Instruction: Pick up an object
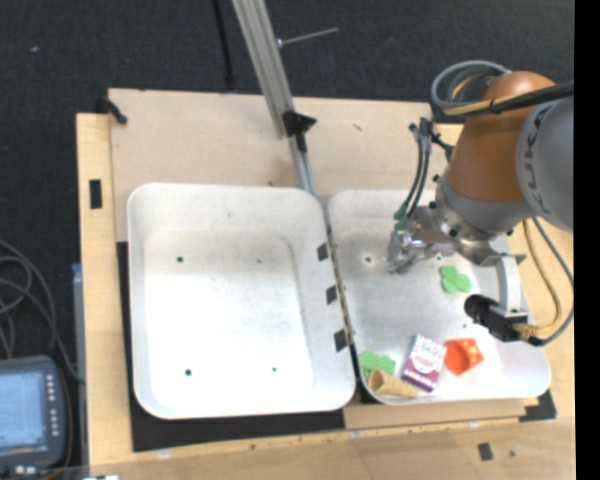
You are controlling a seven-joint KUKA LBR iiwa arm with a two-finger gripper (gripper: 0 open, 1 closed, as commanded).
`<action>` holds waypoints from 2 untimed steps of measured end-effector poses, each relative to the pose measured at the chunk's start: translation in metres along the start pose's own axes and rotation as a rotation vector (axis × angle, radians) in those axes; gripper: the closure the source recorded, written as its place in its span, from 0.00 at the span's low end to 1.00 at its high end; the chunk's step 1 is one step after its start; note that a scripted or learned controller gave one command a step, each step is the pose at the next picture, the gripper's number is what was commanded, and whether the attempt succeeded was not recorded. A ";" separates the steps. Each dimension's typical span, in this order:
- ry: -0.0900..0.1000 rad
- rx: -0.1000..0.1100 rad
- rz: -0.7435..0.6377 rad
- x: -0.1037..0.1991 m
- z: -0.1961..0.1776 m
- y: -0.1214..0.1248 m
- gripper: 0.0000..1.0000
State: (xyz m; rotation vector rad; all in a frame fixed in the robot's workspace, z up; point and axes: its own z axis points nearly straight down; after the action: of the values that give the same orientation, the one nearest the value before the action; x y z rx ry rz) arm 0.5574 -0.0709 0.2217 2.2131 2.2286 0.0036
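A: Object, candidate one: green piece (456, 280), lying loose in the right bin (380, 298), just beside the gripper (405, 251) on its right-hand, slightly nearer side in the camera view.

B: Gripper condition?

A: Low over the bin floor. Open or closed: cannot tell; nothing seen held.

B: Other stock?

A: Orange piece (463, 356), small purple-and-white box (424, 362), tan cone (392, 382), second green piece (376, 362), clustered along the bin's near edge, well apart from the gripper. Left bin (230, 298) on the desk (180, 128) alongside.

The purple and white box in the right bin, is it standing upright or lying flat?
Lying flat: the purple and white box shows its broad printed face upward, slightly turned, near the front wall of the right bin.
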 end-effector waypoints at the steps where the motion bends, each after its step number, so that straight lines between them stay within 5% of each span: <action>1: 0.000 0.000 0.000 0.046 0.005 0.022 1.00; 2: 0.000 -0.001 0.000 0.091 -0.009 0.036 1.00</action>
State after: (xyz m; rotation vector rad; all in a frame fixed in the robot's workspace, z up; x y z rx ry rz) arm 0.5931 0.0199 0.2307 2.2130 2.2285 0.0048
